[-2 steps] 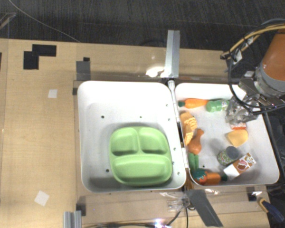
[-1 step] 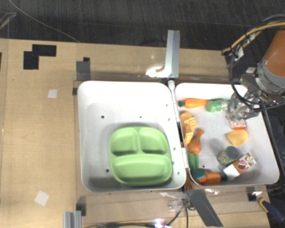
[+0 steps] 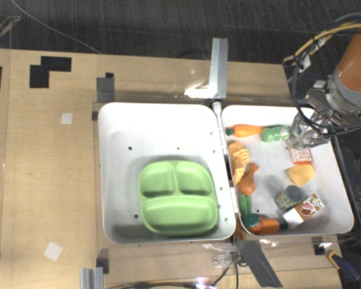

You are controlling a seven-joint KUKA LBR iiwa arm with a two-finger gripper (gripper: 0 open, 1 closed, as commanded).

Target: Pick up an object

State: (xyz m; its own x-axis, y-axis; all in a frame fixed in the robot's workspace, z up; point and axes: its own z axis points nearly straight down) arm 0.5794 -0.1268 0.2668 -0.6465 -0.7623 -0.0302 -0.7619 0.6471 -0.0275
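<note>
Just above the right bin's (image 3: 343, 218) far end, the gripper (image 3: 302, 136) hangs low over a small red-and-white packet (image 3: 300, 155); how the fingers stand cannot be told, since the metal there blurs into the white floor. No object shows between them, so nothing counts as held.

The likeliest target is that packet, lying flat just below the gripper and near the bin's right wall. It looks light and thin, probably a soft pouch, so it may slide or buckle; a grip across its short edges would seem safest. Just below it sits a yellow wedge (image 3: 300, 174), rounded and likely smooth plastic, apt to squirt out unless taken across its broad sides. A toy carrot (image 3: 248, 130) and a green piece (image 3: 272, 134) lie along the far wall, well placed for a grip across their narrow girth.

In the left bin (image 3: 117, 122) rests a green divided tray (image 3: 178, 196), wide and stiff.
</note>
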